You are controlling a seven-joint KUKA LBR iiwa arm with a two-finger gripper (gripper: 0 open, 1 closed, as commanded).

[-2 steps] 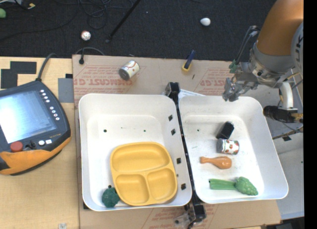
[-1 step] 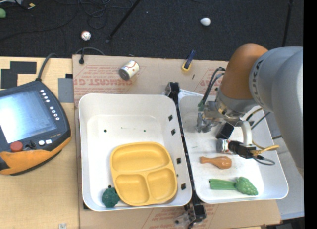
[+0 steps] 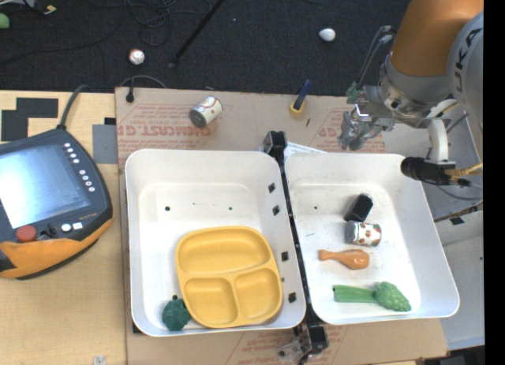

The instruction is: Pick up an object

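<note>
Jaws (image 3: 357,129) hang above the far rim of the right bin (image 3: 442,269), up by the cardboard at the back of the bench (image 3: 63,316); whether they are spread or closed, I cannot tell, and nothing shows between them; the grey arm (image 3: 442,32) with its orange band rises behind them to the right. Below the jaws, toward the camera, the right bin holds four things: a black block (image 3: 359,206) nearest the jaws; a small white can (image 3: 364,234) just under it, touching or nearly so; an orange drumstick-shaped toy (image 3: 346,258) beyond that; a green broccoli toy (image 3: 373,296) farthest off, near the bin's front edge. Off to the left of the jaws, across the divider, the left bin (image 3: 150,198) carries a yellow divided plate (image 3: 229,277) with a small green lump (image 3: 176,314) at its front left corner. On the cardboard left of the jaws lie a tipped can (image 3: 206,110) and a blue and yellow tool (image 3: 300,97); far left sits a control pendant (image 3: 47,198).
</note>
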